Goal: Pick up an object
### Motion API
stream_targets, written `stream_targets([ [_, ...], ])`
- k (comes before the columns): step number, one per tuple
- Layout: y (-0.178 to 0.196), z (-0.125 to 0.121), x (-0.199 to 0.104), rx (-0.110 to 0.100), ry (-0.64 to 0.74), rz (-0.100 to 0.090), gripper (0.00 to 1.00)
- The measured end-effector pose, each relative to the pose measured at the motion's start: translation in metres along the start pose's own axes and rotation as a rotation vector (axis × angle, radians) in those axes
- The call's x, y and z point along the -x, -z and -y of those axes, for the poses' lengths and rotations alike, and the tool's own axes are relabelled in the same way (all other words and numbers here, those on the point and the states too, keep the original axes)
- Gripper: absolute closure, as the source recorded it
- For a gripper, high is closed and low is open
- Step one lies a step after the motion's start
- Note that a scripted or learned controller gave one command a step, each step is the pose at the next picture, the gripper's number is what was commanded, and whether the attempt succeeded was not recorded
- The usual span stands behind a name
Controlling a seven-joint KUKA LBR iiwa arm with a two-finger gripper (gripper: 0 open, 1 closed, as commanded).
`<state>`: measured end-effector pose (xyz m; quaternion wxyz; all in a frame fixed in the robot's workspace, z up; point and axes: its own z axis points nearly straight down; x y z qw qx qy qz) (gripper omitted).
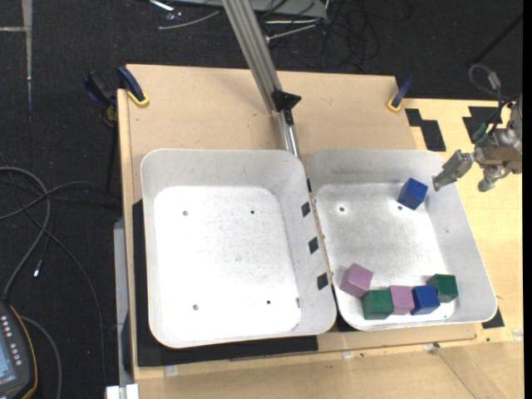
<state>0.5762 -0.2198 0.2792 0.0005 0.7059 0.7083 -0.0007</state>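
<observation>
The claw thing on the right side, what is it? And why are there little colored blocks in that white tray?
That is the claw at the end of a robot arm, reaching in from the right. The camera hangs above a wooden bench and looks down at a slant. On the bench sit two shallow white trays: a left tray and a right tray. In the right tray, one blue block lies alone near the claw. Along the near edge lie a purple block, a dark green block, another purple one, another blue one and another green one. The robot's job is to pick one up. The claw holds nothing now.
</observation>
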Motion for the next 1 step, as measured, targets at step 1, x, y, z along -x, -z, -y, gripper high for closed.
stream_targets([
  [1,-0.1867,-0.0268,0.0026,0.000,0.000,-0.004,0.00],
])
